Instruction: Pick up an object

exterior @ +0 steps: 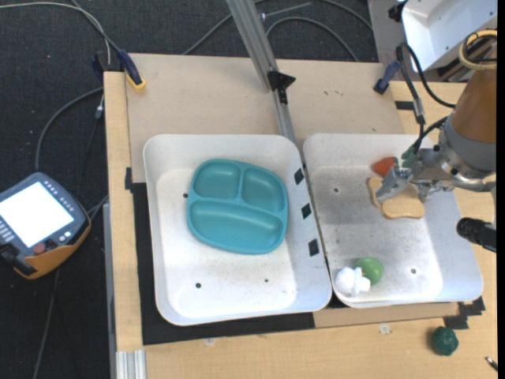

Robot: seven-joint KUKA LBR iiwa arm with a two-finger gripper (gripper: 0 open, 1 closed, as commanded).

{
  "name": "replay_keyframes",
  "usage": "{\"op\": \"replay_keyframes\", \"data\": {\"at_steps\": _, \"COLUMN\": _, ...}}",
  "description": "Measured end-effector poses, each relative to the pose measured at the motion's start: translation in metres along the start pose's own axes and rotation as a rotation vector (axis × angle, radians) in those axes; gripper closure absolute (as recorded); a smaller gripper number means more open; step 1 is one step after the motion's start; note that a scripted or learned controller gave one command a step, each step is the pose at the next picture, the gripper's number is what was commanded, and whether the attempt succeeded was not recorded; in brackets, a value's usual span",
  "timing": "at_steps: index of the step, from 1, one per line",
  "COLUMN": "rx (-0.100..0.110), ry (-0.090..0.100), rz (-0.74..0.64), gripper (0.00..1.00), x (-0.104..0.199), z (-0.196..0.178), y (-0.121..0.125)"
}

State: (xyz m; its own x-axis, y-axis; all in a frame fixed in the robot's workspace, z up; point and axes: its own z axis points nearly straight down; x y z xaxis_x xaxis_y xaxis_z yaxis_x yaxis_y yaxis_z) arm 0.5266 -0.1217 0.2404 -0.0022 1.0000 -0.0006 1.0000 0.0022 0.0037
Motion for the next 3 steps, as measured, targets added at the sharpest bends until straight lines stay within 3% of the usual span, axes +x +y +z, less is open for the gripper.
{"op": "replay_keyframes", "data": {"at_steps": 3, "rx": 0.003, "ry": 0.003, "rz": -0.006, "gripper": 1.00, "x": 0.176, "z": 0.011, "y": 0.028}}
